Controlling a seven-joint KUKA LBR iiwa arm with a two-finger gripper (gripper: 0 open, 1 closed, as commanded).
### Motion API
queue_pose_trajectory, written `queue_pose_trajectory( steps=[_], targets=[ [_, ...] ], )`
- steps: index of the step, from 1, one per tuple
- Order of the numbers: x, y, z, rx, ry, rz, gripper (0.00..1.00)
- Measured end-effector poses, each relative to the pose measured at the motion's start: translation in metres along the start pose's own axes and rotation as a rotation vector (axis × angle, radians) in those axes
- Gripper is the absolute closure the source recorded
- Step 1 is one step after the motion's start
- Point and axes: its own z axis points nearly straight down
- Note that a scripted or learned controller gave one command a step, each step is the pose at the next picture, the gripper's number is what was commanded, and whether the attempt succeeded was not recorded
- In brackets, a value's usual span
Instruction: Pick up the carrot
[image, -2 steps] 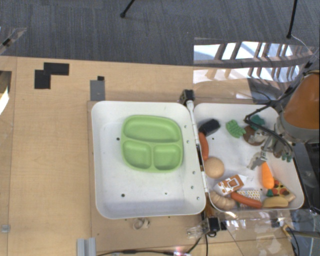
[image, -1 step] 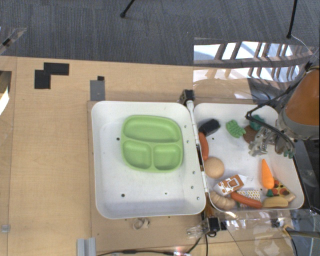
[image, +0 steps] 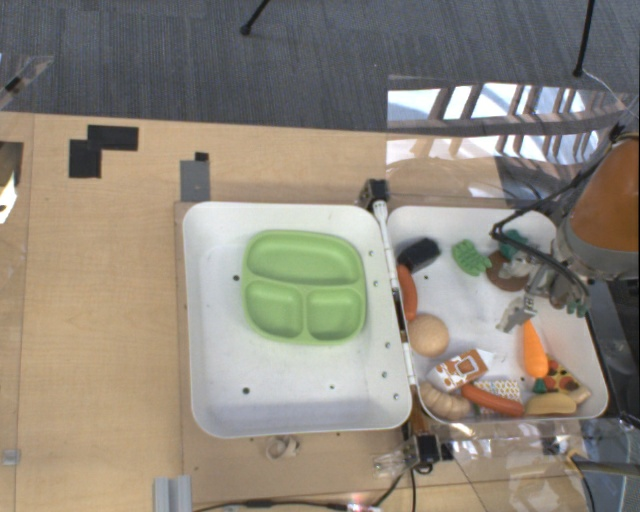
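I see pincer (image: 522, 312) in right bin (image: 590, 345), near its right edge | can't tell its state | carrot (image: 535, 349) just below it, touching, by bin's right wall | 1 green tray (image: 304, 285) in left bin (image: 220, 400)

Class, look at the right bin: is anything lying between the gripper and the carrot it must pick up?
Nothing visible does. The gripper hangs just above the top end of the carrot, with bare bin floor between them. The other toy food lies beside and below the carrot.

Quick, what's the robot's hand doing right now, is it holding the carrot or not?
Hand: above the top end of the carrot in the right bin; the carrot lies on the bin floor, not held. Open or closed cannot be told.
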Motion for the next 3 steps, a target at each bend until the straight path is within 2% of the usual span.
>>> queue_pose_trajectory(
  steps=[1,2,3],
  targets=[
    [-0.004,0.002,-0.013,0.000,-0.014,-0.006,1.00],
    [-0.004,0.002,-0.013,-0.001,-0.012,-0.007,0.00],
    [0.013,0.008,0.026,0.000,0.023,-0.204,0.00]
  ],
)
